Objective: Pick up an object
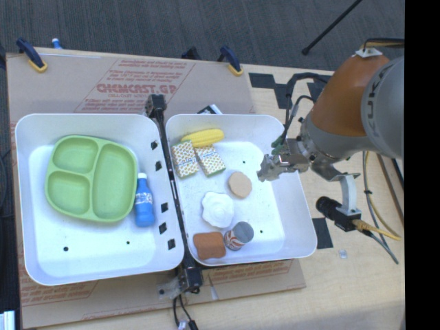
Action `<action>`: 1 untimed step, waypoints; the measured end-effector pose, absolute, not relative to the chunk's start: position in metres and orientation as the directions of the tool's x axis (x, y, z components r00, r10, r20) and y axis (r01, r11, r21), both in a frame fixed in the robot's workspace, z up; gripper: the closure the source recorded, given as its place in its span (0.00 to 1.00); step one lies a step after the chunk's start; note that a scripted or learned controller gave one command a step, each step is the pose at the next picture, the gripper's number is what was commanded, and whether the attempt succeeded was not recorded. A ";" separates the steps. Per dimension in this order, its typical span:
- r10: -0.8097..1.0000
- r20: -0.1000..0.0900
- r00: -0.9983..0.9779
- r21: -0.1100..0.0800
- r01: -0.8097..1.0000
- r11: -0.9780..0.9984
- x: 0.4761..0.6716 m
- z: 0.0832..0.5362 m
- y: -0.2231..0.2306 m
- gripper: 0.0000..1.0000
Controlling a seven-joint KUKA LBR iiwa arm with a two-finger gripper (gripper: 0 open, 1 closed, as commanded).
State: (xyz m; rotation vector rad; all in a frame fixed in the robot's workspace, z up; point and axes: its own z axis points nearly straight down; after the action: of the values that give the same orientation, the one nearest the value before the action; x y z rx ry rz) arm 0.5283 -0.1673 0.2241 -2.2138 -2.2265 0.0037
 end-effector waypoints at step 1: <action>1.000 0.000 -0.006 -0.001 1.000 0.006 0.569 0.209 -0.190 1.00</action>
State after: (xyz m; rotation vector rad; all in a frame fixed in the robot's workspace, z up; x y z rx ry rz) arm 0.5686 -0.1899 0.2086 -2.2140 -2.2277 0.0018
